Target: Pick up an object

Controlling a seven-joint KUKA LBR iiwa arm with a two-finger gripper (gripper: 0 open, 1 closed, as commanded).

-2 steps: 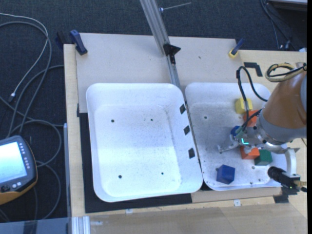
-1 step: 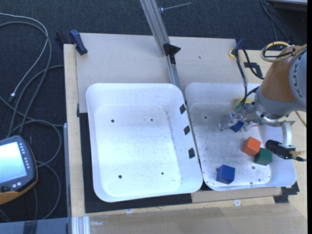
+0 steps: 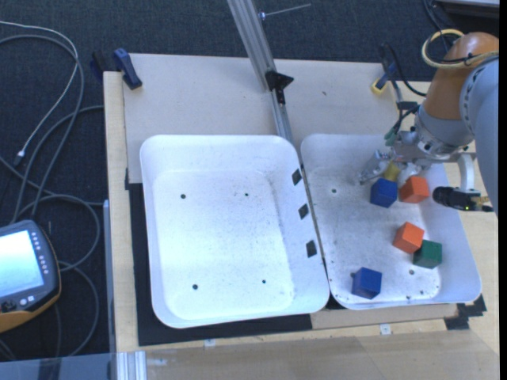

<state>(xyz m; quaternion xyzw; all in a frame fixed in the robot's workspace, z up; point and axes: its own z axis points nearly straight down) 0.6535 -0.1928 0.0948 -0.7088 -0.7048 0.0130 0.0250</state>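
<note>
My gripper [image 3: 386, 169] is down in the right bin [image 3: 341, 236], near its far side. Directly in front of it sits a blue block [image 3: 383, 192], touching or almost touching the gripper's tip. An orange block [image 3: 414, 188] lies just to the right of that blue one. Something small and yellow [image 3: 390, 170] shows at the gripper's tip, too small to identify. Further forward in the same bin are a second orange block [image 3: 409, 237], a green block [image 3: 428, 253] against it, and another blue block [image 3: 366, 282] near the front rim.
The left bin [image 3: 158, 212] lies beside the right one, with black clips [image 3: 303, 210] along their shared edge. A slanted metal pole [image 3: 252, 34] rises behind the bins. Cables and a teach pendant [image 3: 24, 271] lie off the bench to the left.
</note>
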